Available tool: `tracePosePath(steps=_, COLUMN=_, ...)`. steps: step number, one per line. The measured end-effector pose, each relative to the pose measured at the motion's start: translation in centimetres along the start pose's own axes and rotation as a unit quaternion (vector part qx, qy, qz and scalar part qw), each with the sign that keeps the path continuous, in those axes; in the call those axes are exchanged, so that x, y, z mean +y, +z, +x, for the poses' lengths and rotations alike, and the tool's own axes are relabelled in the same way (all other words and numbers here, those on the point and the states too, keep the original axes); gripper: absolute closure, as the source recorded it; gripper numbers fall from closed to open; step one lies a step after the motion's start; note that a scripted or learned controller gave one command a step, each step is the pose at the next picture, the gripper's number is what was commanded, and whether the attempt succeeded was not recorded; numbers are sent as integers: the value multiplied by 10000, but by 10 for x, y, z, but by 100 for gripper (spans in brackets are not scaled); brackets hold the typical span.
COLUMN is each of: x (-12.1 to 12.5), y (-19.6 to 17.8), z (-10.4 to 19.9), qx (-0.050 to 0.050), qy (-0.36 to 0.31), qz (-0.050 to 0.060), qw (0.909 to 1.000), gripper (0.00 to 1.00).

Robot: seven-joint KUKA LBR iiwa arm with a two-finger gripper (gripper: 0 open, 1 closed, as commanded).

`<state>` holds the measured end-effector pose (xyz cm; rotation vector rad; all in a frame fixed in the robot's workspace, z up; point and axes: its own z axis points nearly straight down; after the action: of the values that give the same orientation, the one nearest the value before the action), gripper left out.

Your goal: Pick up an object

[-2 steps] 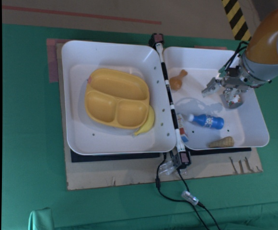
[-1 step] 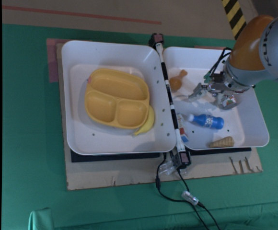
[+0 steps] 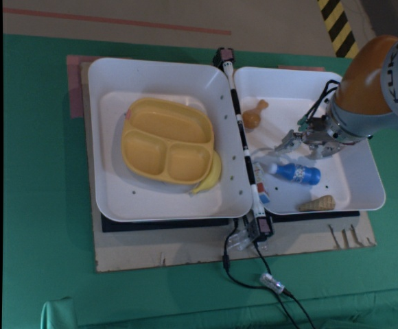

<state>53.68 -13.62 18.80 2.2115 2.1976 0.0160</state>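
Note:
My gripper [image 3: 300, 149] hangs over the middle of the right bin [image 3: 364, 184], just above a blue bottle [image 3: 297, 173] that lies on its side with its white cap pointing left. The fingers look spread open and nothing sits between them. An orange-brown drumstick-shaped toy [image 3: 254, 116] lies at the bin's back left. A tan ice cream cone [image 3: 318, 203] rests near the front wall. A small red, white and blue item [image 3: 262, 194] lies against the bin's left wall.
The left bin [image 3: 110, 204] holds a yellow divided tray [image 3: 166, 140] with a banana [image 3: 211, 176] at its front right corner. A divider rail [image 3: 241, 136] runs between the bins. Cables [image 3: 267, 279] trail over the green bench in front.

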Motion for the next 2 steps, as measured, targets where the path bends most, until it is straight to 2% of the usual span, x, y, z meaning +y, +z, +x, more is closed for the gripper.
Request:
tracePosePath(steps=1, x=3, y=-15, z=-4, qx=-34, qy=43, qz=-68, qw=10000, gripper=100)
tracePosePath(steps=2, x=3, y=-15, z=-4, qx=-32, qy=40, qz=-66, qw=10000, gripper=0)
